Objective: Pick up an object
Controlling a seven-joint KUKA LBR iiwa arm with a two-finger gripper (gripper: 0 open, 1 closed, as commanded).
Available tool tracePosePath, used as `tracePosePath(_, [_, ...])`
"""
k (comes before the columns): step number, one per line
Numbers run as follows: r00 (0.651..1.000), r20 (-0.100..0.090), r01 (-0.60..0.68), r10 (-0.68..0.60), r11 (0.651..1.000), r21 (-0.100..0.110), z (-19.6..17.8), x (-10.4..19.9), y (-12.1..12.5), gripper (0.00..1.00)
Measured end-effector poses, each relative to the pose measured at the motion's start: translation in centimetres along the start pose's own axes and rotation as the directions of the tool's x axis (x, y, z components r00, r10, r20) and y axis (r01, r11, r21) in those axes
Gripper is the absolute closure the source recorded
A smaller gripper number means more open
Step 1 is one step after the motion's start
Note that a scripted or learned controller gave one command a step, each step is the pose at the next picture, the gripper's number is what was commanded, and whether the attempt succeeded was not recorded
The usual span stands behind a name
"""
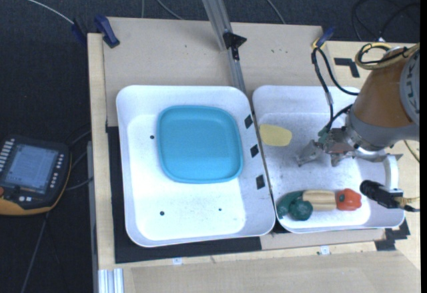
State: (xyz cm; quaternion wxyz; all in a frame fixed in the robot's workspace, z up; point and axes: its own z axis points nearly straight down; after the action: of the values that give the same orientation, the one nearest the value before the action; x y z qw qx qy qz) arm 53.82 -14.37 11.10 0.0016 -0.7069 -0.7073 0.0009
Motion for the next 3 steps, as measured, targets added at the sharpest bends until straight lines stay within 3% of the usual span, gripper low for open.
tracePosePath(1, [1.0,0.001,0.0,0.0,1.0,-0.005,-1.3,0.0,0.1,1.0])
tracePosePath(3, [1.0,0.001,0.0,0.0,1.0,-0.008,-11.4,0.7,-1.2,1.0])
